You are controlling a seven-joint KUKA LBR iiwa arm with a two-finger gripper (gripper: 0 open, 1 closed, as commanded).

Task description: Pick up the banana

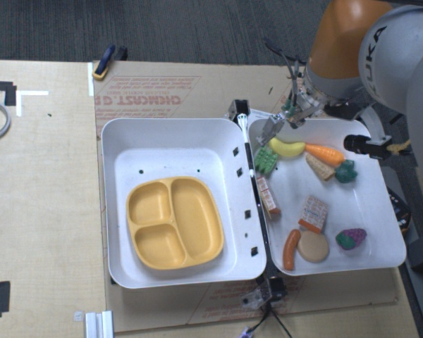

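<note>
Overhead, the grey arm's two-finger gripper (273,127) hovers just above the curved yellow plastic banana (287,148); whether it is parted is unclear. Beside the banana lies an orange plastic carrot (324,153).

KUKA arm (398,48) is showing smooth, rounded light-grey housings with a glossy orange band (342,37) wrapping the segment above the wrist. Dark "KU" lettering is running along the grey shell near the orange section. Wrist end is narrowing into a smaller metallic, silver-grey assembly (307,101) with thin black cables looping off it. Gripper (271,129) is looking like slim grey metal fingers. A black cylindrical part (363,145) is sticking out under the grey body.
</note>
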